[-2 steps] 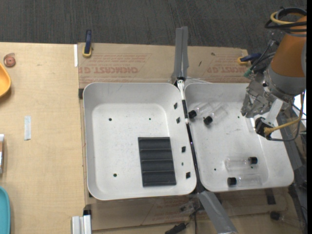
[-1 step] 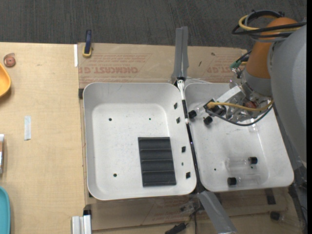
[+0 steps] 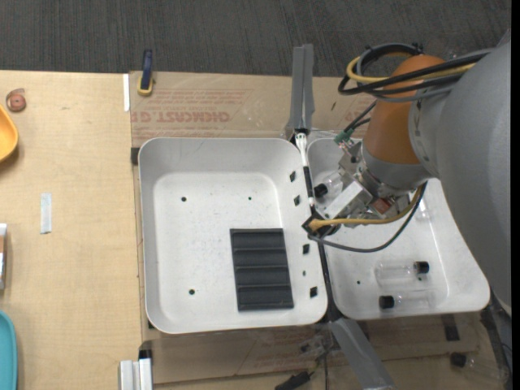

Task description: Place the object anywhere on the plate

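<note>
A black ribbed rectangular plate [image 3: 262,268] lies flat in the lower right part of the left bin [image 3: 162,218]. Two clear tubes with black caps lie in the right bin [image 3: 463,275]: one [image 3: 398,273] near its middle front, the other [image 3: 408,301] by the front rim. My gripper [image 3: 375,208] hangs over the back left part of the right bin, under the orange-banded wrist [image 3: 398,112]. It is above and behind the tubes, apart from them. The wrist hides what is beneath it.
The two bins meet at a shared rim [image 3: 313,218], right beside the gripper. A cardboard sheet [image 3: 211,108] lies behind the left bin. On the wooden bench at the far left sit an orange object [image 3: 6,136] and a blue object [image 3: 6,356].
</note>
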Tool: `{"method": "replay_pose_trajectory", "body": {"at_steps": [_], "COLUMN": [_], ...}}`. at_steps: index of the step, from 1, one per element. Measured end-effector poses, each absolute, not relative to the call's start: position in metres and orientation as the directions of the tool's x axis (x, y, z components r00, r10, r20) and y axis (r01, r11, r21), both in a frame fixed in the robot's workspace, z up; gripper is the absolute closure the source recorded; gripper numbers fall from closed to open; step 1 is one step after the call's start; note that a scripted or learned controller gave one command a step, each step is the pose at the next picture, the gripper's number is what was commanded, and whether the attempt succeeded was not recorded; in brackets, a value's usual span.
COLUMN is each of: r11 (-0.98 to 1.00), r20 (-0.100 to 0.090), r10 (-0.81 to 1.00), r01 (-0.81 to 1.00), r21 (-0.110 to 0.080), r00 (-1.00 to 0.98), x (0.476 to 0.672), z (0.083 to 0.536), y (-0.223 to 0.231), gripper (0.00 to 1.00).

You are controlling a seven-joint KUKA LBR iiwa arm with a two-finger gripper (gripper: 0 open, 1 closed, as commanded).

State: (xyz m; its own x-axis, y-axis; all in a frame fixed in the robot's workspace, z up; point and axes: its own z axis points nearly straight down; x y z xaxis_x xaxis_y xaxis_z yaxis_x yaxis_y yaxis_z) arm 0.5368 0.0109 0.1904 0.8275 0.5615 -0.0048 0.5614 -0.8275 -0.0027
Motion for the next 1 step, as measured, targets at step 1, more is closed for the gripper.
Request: {"method": "replay_pose_trajectory", "body": {"at_steps": [1], "r11": [-0.879], "r20": [-0.006], "r10": [0.476], "r01": [0.476], "r21": [-0.001], "r00": [0.879], "x": [0.5112], "z": [0.1902], "y": [0.0936], "gripper": [1.00]}}
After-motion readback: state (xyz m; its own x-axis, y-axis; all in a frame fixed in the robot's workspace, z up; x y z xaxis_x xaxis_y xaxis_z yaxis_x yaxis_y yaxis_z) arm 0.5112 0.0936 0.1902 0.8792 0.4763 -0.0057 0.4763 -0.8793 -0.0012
